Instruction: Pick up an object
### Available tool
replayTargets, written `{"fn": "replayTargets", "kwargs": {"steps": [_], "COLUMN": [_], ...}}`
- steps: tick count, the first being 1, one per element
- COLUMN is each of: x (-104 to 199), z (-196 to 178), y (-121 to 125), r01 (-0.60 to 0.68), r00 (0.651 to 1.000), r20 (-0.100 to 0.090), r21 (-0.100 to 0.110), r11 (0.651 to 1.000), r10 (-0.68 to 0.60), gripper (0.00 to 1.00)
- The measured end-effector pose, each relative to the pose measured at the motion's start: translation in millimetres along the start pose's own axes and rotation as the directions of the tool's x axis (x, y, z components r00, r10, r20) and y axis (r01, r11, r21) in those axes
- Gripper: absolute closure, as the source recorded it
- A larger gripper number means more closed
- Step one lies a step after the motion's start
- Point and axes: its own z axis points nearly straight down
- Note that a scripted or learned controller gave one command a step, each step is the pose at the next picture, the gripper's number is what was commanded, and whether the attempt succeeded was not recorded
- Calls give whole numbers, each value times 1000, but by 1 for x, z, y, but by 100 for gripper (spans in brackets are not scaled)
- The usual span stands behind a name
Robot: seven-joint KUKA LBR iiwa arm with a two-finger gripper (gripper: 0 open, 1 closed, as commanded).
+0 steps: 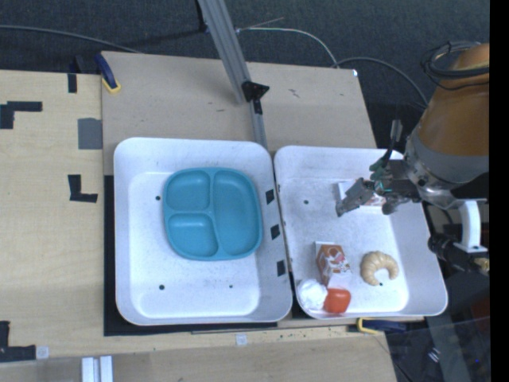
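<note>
In the right bin lie a tan croissant, a small brown-and-white carton, a white ball-like object and a red tomato-like object, all near the front edge. My gripper hangs over the upper middle of that bin, above and behind the carton, apart from all of these objects. A small pale patch sits right at the gripper; I cannot tell whether it is an object or part of the gripper.
The left bin holds a blue divided plate. A grey metal pole slants down to the gap between the bins. The arm's body overhangs the right bin's right side.
</note>
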Motion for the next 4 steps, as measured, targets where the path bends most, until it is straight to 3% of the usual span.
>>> {"fn": "replayTargets", "kwargs": {"steps": [1,4], "x": [0,-6], "z": [0,163], "y": [0,-11], "r01": [0,-2], "r00": [1000,1000], "r20": [0,-1], "r21": [1,7], "r11": [1000,1000], "r10": [0,2], "gripper": [0,0]}}
